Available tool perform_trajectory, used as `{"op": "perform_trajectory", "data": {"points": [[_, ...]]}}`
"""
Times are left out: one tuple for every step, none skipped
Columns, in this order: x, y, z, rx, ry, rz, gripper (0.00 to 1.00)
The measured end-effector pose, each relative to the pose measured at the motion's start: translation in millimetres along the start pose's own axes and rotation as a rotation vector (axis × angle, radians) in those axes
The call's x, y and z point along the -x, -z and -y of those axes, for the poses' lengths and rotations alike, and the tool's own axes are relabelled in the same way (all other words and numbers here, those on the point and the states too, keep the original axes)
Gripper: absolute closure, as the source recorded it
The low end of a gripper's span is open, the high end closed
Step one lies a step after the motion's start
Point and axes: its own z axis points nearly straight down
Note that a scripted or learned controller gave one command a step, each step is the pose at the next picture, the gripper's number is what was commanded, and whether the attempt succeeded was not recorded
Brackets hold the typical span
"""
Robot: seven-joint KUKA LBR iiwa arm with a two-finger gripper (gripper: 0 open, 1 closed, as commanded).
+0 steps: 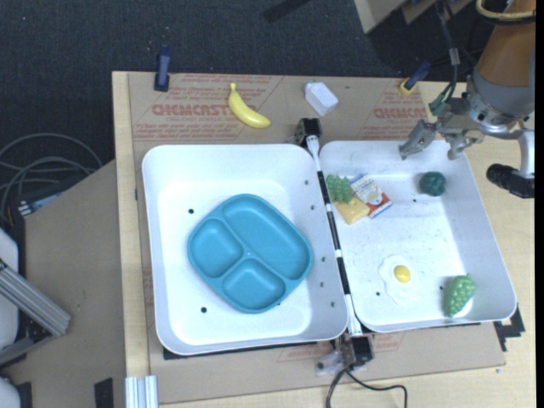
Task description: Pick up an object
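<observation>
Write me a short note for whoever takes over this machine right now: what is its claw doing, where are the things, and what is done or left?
Gripper: jaws open, nothing between them, over the far edge of the right bin.
Right bin holds a dark green ball, green grapes, a toy fried egg, and a pile of small toy food by the divider.
Left bin holds a blue divided plate.
A banana and a small white block lie on the cardboard behind the bins.
Done: nothing picked up yet.
Left: choose an object, close on it, lift. The green ball looks nearest.

A banana (pixel 247 109) and white block (pixel 321 98) lie outside the bins (pixel 161 177)
</observation>
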Motion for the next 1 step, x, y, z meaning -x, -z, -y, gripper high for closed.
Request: {"op": "perform_trajectory", "data": {"points": [[41.4,-97.7,-6.2,-0.006,0.001,-0.005,0.00]]}}
